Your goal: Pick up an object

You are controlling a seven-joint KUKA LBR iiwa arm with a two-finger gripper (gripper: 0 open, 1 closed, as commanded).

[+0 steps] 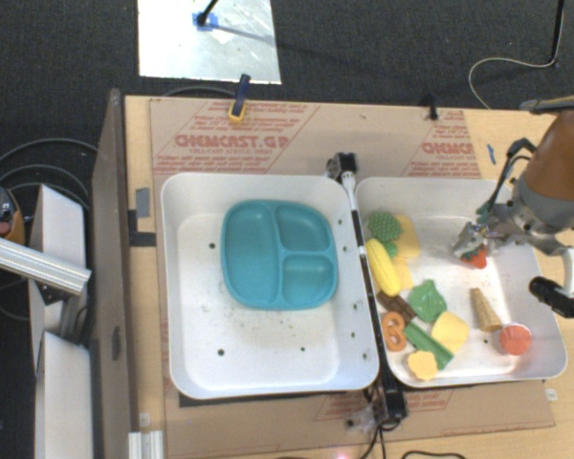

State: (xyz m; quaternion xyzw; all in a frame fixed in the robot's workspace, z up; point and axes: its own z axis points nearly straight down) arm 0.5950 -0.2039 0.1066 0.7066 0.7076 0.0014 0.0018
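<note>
Toys crowd the near part of the right bin [555, 357]: a yellow block [450, 332], a green piece [426, 300], a pretzel [393, 330], a tan cone [485, 308] and an orange-red piece [515, 338]. Further back lie a corn cob [383, 267] and a green berry [384, 226]. Beside them the gripper [474, 246] sits low over a small red object [475, 256]; whether it grips it cannot be told. In the left bin [196, 352] rests a teal divided plate [278, 254].
</note>
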